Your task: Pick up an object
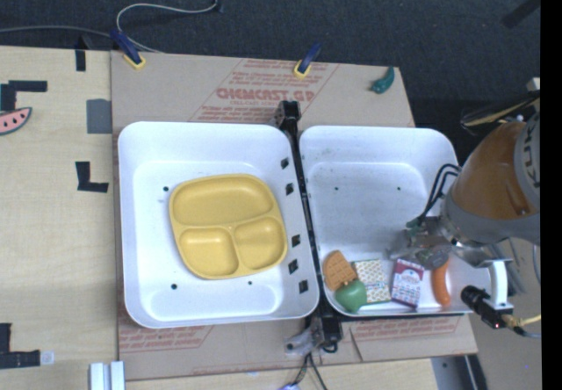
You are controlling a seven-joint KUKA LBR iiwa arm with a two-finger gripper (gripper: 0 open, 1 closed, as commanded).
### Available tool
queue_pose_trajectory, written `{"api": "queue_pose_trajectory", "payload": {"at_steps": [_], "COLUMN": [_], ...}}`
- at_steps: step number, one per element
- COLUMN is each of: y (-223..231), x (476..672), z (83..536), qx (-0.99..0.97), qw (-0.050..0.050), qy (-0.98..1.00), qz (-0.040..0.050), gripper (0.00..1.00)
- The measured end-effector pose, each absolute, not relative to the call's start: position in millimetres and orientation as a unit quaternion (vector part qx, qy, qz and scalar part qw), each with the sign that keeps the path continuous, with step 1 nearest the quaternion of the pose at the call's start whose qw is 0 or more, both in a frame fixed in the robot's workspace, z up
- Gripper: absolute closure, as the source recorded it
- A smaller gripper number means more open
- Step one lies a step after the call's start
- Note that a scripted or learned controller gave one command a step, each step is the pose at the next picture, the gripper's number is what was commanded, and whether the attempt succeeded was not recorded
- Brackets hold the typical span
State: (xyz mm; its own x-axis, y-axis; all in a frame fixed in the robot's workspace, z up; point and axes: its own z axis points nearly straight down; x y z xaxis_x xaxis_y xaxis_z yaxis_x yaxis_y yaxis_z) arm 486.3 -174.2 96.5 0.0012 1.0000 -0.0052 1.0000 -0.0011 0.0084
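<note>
White bins, my gripper low in the right one

White plastic makes both bins on the cardboard sheet (263,90). The left bin (145,204) carries a yellow tray (228,226) with three compartments, and this tray lies flat near the middle of the bin. The right bin (369,160) has its objects all collected along the near edge. From left to right I see a brown biscuit (337,267), a green fruit (352,295) touching it just below, a pale checked card (372,279), a small red and white box (407,283) and an orange piece (441,283) like a carrot, standing beside the box.

My arm (496,177) comes in from the right, with the orange band above the wrist covering the right wall of the bin. My gripper (423,243) is down inside the right bin, just above the red and white box and near the orange piece. Its metal parts are dark and mixed together from this angle, so I cannot tell how it is set, and I see no object clearly caught in it.

Two clamps with yellow tips (132,53) hold the far edge of the cardboard, and a small teal thing (383,81) lies at its far right corner. A black hinge strip (295,204) runs between the two bins
</note>
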Motion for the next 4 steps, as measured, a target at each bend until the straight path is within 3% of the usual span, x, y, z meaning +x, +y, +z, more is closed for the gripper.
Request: {"api": "queue_pose_trajectory", "payload": {"at_steps": [1,2,3,4], "y": [-174,-174,-173,-173], "x": [485.9,486.1,486.1,486.3], "z": [96,106,106,115], "qx": [0.708,0.708,0.707,0.707], "qw": [0.004,0.004,0.003,0.003], "qy": [0.707,0.707,0.707,0.707], "qz": [0.0008,0.0009,0.001,0.0009], "gripper": [0.0,1.0,0.0,1.0]}}
